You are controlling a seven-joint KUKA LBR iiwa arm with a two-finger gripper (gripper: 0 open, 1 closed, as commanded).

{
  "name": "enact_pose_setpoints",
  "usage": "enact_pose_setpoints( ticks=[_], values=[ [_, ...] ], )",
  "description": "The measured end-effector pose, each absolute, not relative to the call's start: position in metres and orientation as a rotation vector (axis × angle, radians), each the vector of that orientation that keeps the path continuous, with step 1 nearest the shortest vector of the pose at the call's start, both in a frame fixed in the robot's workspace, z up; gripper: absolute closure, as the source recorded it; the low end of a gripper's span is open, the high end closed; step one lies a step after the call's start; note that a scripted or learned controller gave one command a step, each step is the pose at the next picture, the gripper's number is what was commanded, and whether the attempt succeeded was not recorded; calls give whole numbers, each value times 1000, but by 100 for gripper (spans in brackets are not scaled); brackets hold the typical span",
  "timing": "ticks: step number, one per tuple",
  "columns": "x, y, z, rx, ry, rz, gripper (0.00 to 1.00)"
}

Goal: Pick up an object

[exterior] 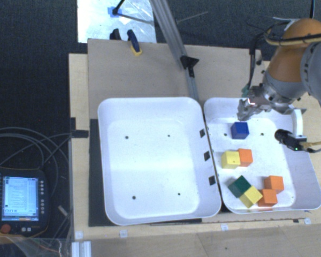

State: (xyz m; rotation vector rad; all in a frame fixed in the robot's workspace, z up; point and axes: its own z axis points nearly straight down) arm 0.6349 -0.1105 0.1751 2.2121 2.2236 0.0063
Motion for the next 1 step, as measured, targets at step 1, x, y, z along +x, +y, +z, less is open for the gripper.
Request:
enact_pose_setpoints(
  ticks=[1],
  values=[
    [629,-118,233,2213,2219,8,100]
  ],
)
